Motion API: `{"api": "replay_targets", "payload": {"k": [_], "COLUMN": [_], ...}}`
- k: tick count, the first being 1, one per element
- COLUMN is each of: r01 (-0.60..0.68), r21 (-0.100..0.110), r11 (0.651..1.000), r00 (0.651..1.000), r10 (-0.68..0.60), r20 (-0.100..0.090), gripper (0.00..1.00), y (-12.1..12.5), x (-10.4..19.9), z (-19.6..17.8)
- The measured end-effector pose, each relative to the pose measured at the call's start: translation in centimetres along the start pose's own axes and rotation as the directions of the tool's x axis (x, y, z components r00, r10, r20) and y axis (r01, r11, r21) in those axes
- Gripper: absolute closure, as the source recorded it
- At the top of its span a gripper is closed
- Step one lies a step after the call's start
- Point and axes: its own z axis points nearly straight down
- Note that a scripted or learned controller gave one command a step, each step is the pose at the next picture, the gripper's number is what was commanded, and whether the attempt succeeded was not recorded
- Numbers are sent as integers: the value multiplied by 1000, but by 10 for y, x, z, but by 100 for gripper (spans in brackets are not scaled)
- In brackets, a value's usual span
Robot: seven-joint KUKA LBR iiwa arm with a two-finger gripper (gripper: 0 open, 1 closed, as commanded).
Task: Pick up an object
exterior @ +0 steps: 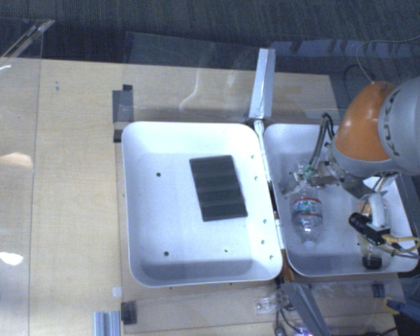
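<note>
Camera view: the claw [309,177], its state impossible to tell, hangs over the clear plastic bottle [307,215] in the right white bin [280,145]; it should centre before closing.

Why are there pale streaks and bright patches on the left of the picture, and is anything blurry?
In the camera view, the streaks look like glare off a clear panel over the wooden bench; the left bin is evenly lit, with soft shadow along its near wall; the clear bottle in the right bin looks soft and hard to outline.

Pad [218,187] in left bin [147,257], bottle [307,215] in right bin [322,266]
</note>
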Motion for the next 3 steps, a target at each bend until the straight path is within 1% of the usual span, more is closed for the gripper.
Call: {"api": "replay_targets", "payload": {"k": [1, 2, 3], "r01": [17, 21, 50], "r21": [-2, -7, 19], "r11": [1000, 1000, 999], "r00": [1000, 1000, 999], "r10": [-17, -21, -50], "r20": [3, 2, -8], "gripper": [0, 100, 100], "y": [-75, -72, 15], "x": [15, 16, 71], "z": [1, -10, -92]}}
